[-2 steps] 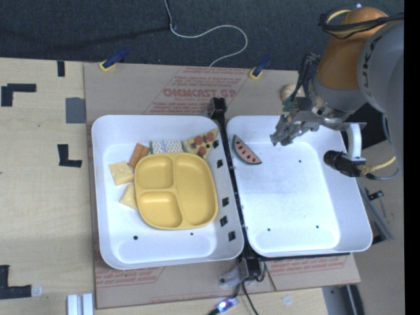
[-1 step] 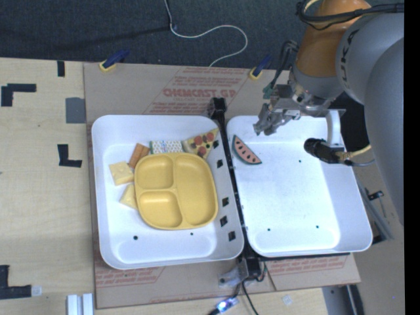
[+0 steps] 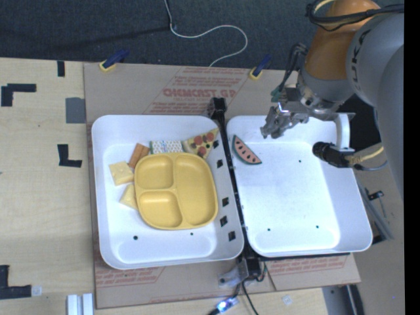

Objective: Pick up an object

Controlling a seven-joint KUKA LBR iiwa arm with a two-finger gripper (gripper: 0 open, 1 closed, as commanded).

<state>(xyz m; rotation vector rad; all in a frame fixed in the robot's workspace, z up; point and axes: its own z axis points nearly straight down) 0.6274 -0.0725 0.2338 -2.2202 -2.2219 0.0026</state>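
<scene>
Grey two-finger gripper (image 3: pixel 274 127) hangs over right white bin (image 3: pixel 341 231), upper centre-right; finger state: cannot tell. Red watermelon-slice toy (image 3: pixel 246 151) lies near bin's upper-left corner, apart from gripper, likely target. Yellow divided plate (image 3: pixel 176 190) in left bin.

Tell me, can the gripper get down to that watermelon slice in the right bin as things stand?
Probably yes. The watermelon slice lies alone on the right bin floor, nothing on top of it. The gripper hangs just right of it. The bin's dividing wall beside the slice could crowd a finger.

Grey arm (image 3: pixel 367 51) from the right, wrist angled down-left.
</scene>
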